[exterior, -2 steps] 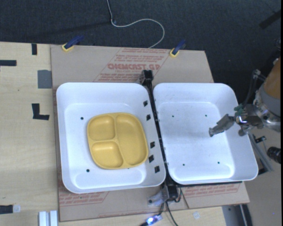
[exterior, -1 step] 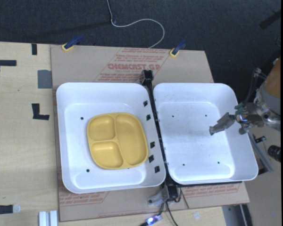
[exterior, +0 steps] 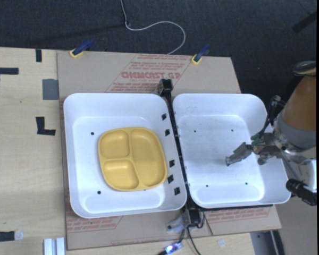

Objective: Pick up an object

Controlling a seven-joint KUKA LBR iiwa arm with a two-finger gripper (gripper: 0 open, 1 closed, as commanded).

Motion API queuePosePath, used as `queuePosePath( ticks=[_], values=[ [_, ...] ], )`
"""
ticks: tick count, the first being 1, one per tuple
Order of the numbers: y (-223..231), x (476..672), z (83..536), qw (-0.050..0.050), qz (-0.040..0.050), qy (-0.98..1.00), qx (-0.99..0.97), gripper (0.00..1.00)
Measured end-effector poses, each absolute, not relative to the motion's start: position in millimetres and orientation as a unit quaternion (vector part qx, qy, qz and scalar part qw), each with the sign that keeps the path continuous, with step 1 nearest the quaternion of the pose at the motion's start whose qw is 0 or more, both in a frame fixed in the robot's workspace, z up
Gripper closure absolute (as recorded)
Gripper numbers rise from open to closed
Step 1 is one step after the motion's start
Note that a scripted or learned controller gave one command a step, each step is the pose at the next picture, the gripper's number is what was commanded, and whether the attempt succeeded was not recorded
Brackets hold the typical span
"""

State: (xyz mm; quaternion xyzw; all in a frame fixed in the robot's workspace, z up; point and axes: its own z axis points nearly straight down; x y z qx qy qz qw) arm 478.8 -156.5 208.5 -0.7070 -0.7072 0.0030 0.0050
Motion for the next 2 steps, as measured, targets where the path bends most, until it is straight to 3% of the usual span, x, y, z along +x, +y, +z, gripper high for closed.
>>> queuePosePath(
  ticks=[2],
  values=[
    [-138.6,482.6,88.5,0.006,0.0029,-0.708,-0.707,0.00]
  ],
)
